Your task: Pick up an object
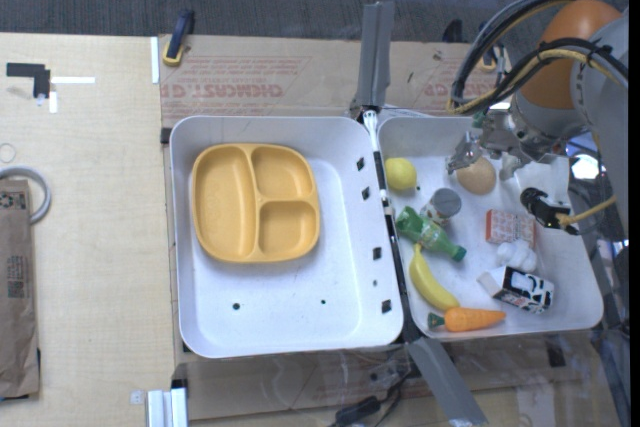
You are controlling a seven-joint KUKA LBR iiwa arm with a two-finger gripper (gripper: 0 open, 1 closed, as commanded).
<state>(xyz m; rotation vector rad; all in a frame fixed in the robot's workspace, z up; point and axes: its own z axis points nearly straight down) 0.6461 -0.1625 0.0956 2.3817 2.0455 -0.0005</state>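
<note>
My gripper (470,155) hangs near the right bin's (590,315) far rim, just beside a tan ball (477,177); I cannot tell its grip.

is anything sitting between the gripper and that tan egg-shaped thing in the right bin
Nothing visible does. The gripper hangs at the tan egg-shaped object in the right bin, its tip right beside it. The lemon and grey cap lie further left, off that path.
</note>
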